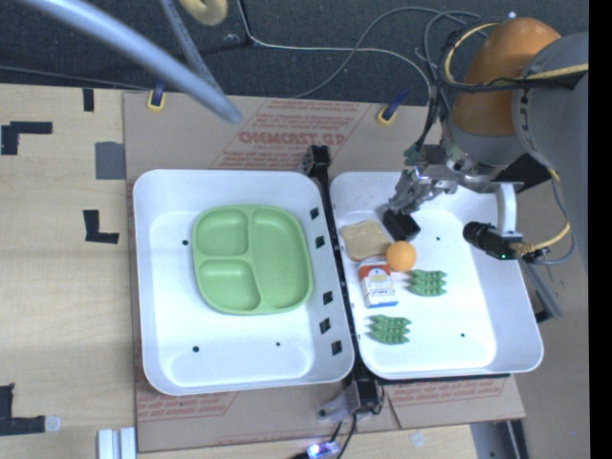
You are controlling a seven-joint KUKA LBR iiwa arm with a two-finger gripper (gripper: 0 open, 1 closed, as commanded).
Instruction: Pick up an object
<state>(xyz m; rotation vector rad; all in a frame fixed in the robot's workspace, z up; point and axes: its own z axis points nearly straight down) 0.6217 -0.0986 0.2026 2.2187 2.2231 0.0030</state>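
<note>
On the worktop [76, 285] two shallow white bins sit side by side. The left bin [158, 285] carries a pale green divided plate [253, 259] with three compartments, lying flat near its middle. The right bin [478, 323] holds the loose things: a tan slice of toast [360, 238] lies near the wall it shares with the left bin, a small round orange [401, 256] sits just beside the toast's lower right corner, and a little red-and-white carton with a blue base [380, 286] lies just below the orange, touching or nearly touching it. Two knobbly green pea-pod pieces lie flat, one [426, 283] to the right of the carton, the other [389, 328] below it. The grey arm with its orange band [502, 60] reaches in from the right, and its end effector [402, 220] hangs over the bin's upper part, its dark tip just above the orange and beside the toast; whether it is spread or closed cannot be told, and nothing is seen caught in it.
</note>
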